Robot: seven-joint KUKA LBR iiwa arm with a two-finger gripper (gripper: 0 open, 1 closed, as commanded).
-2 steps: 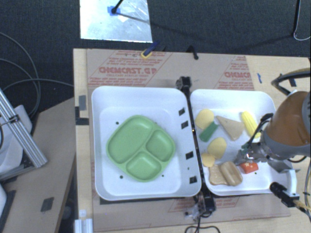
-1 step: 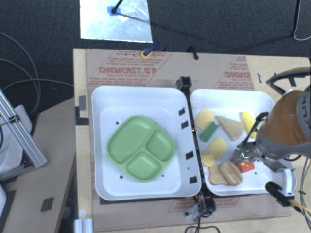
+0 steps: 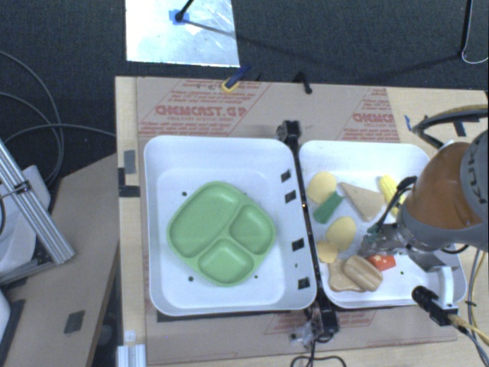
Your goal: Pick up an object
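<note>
The right bin (image 3: 359,153) holds several toy foods: a yellow lemon shape (image 3: 322,183), a green piece (image 3: 328,206), a tan wedge (image 3: 363,199), a yellow corn piece (image 3: 387,183), a yellow round piece (image 3: 341,230), a brown bread-like piece (image 3: 357,274) and a small red piece (image 3: 383,262). My gripper (image 3: 376,245) reaches down into this bin from the right. It hangs just above the red piece and close to the brown piece. Nothing is visibly held in it.
The left bin (image 3: 176,159) carries a green divided plate (image 3: 221,232). A black divider with clips (image 3: 299,205) runs between the bins. Cardboard (image 3: 206,109) lies under both bins, and a shiny sheet (image 3: 179,21) lies beyond the bench.
</note>
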